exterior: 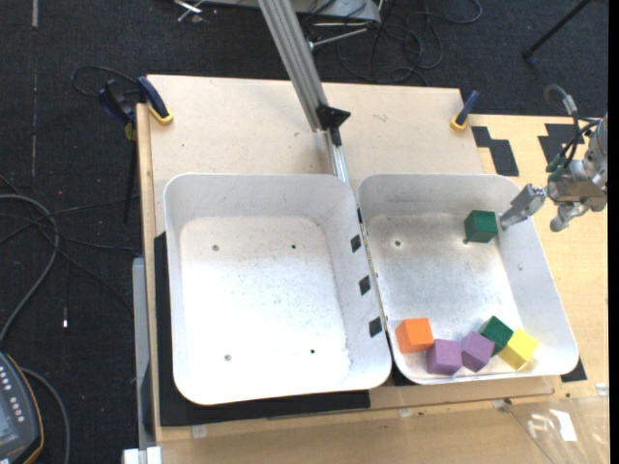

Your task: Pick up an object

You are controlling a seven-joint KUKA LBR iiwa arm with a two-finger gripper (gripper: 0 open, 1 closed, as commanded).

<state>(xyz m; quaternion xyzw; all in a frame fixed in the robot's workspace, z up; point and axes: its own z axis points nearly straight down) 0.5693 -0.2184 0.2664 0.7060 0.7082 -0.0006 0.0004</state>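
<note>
Gripper (544, 211) at right bin's (542, 269) far right rim, fingers spread wide, nothing between them. Dark green cube (481, 225) just beside one fingertip, near bin's far right corner.

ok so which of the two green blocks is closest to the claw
The green block alone near the right bin's far wall, just left of the claw. The other green block sits in the front row with the other blocks.

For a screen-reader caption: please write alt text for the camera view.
The pincer hovers open at the right bin's right edge, beside a lone green cube. Orange, purple, green and yellow blocks cluster along that bin's front wall.
</note>
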